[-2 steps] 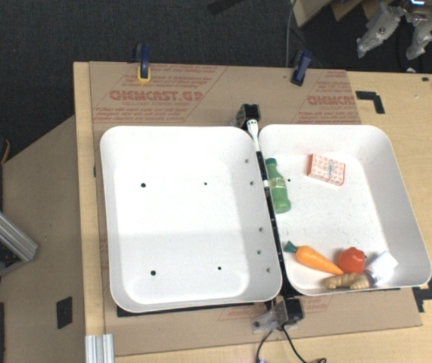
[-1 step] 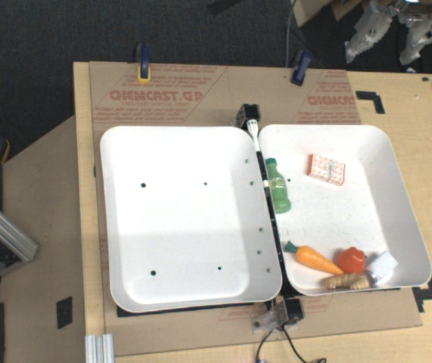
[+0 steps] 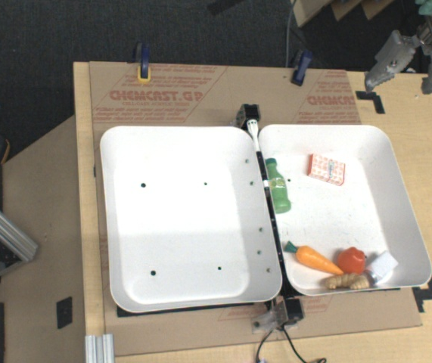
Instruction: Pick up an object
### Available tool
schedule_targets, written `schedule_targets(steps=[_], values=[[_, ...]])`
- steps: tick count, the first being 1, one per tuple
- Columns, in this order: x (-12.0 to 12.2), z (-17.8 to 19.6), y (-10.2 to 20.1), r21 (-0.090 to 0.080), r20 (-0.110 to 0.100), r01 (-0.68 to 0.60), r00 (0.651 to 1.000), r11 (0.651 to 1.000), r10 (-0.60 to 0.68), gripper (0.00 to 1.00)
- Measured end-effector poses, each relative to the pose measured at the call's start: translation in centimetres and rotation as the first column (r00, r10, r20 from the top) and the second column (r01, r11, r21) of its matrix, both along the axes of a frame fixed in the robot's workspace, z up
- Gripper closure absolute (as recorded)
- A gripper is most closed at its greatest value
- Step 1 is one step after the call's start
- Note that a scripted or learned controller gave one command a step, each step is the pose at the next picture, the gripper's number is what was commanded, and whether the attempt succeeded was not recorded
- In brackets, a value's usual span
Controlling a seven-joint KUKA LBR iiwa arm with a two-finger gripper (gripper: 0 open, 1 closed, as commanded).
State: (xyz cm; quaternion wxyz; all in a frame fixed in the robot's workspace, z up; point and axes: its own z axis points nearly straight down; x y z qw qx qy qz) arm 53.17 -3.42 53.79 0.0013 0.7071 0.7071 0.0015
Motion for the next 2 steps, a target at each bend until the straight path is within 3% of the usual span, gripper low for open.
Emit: schedule_targets(steps=[1, 2], values=[[2.3, -0.3, 7.8, 0.001, -0.001, -0.009, 1.0, 1.0, 0.009, 0.0], [-2.8, -0.2, 7.1, 0.0, -0.004, 0.0, 1.0, 1.0, 0.0, 0.0]])
